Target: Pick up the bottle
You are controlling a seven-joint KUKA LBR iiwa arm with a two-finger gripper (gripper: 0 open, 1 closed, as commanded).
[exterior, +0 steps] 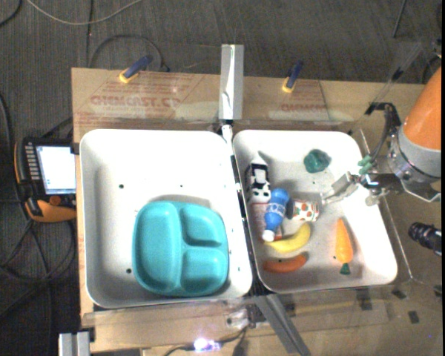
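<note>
I see the bottle (pixel 274 212) lying in the right bin (pixel 378 269) against the banana (pixel 289 240). My claw (pixel 340 188) hangs nearby; spread unclear. I'd grip across its body.

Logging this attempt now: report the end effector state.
End effector: over the right bin, beside the bottle; open or shut cannot be told.

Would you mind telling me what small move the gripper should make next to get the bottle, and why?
Probably shift the two-finger gripper left across the right white bin, since it sits beside the spotted cube while the blue-and-pink plastic bottle lies beyond, above the yellow banana.
</note>
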